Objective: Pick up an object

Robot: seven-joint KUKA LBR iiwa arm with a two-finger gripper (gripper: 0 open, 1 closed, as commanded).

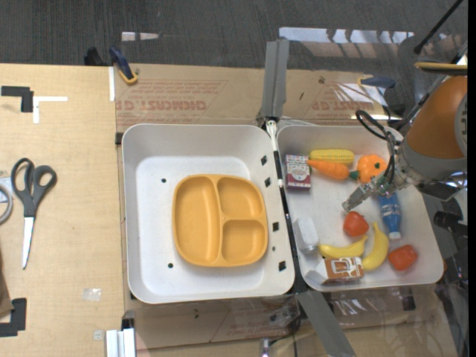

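The right bin holds several toy foods. A corn cob and a carrot lie at the back beside a small red carton and an orange fruit. A blue bottle, a red tomato, a banana, a second red fruit, a brown box and a white object lie nearer the front. My gripper hangs open over the middle of this bin, between the orange fruit and the tomato, with nothing between its fingers.
The left bin contains a yellow divided tray. Scissors lie on the wooden bench at far left. A grey bar rises behind the gap between the bins. The arm's orange band is at the right edge.
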